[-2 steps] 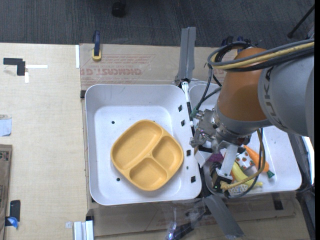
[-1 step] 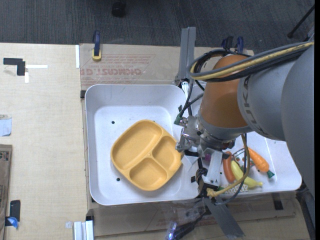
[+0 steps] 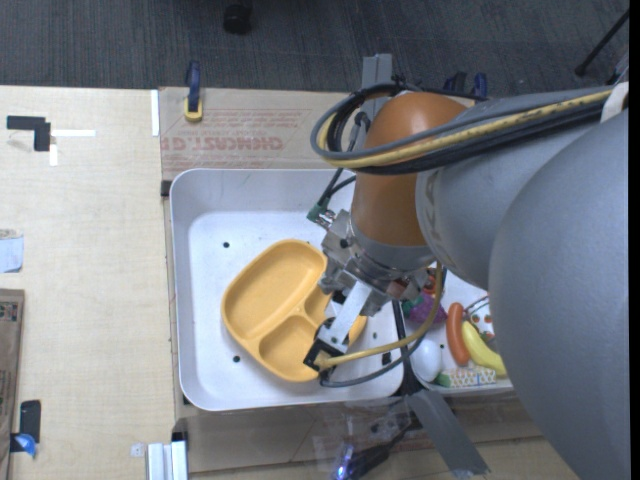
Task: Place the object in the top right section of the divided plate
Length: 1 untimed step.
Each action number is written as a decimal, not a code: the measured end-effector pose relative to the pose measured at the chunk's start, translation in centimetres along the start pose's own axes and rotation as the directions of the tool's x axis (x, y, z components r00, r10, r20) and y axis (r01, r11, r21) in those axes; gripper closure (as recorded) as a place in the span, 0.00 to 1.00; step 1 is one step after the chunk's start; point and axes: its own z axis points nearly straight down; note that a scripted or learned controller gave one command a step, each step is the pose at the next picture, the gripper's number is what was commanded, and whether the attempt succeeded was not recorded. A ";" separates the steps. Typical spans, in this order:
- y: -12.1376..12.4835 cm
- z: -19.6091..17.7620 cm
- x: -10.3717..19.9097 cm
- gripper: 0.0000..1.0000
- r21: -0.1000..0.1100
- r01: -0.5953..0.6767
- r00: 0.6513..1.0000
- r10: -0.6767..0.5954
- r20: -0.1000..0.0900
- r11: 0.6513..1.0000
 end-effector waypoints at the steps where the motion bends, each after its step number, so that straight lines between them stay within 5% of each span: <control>1: -1.2 -4.3 1.6 1.00 -0.001 -0.057 0.998 0.057 0.000 0.998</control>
